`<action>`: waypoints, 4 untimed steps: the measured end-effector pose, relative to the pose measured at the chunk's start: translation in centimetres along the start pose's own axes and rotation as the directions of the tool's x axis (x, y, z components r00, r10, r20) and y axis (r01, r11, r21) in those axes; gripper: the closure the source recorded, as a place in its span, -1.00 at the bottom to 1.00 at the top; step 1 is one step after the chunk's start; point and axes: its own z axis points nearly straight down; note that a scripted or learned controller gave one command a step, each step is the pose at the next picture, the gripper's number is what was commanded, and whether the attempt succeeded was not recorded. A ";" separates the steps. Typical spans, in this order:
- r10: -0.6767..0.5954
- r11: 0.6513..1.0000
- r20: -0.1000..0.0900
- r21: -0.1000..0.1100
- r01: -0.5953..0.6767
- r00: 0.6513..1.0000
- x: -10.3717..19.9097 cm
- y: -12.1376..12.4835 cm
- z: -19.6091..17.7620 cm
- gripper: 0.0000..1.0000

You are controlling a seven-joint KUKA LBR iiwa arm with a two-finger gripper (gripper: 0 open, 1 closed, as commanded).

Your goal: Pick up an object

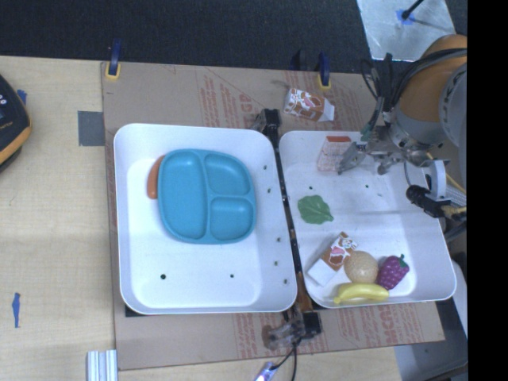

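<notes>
Barely begun: nothing is lifted yet.
Whether the gripper [355,159] is apart or together, I cannot tell; it hovers in the right bin [421,292], just beside a small carton [331,154], with the banana [361,293] well apart.

Arm [444,94] enters at the far right – bulky rounded grey housing w/ a broad orange band curving over its top. Below the band, a paler grey segment narrows toward the wrist. Several thin black cables run up from the wrist area, looping past the orange band on its left side. Gripper [349,163] is slim, grey metal, spindly linkage-type parts w/ darker joints – small vs. the arm body. A white block w/ a black cylindrical part sits on the near side of the wrist, approx. right edge of view.
</notes>
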 end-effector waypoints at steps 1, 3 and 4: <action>0.000 1.000 0.000 0.004 0.000 1.000 1.7 -3.0 0.9 -1.00; 0.001 1.000 0.000 0.001 -0.001 1.000 -3.2 -0.1 -0.2 -1.00; -0.003 1.000 0.000 0.004 0.003 1.000 4.9 -1.0 0.8 -1.00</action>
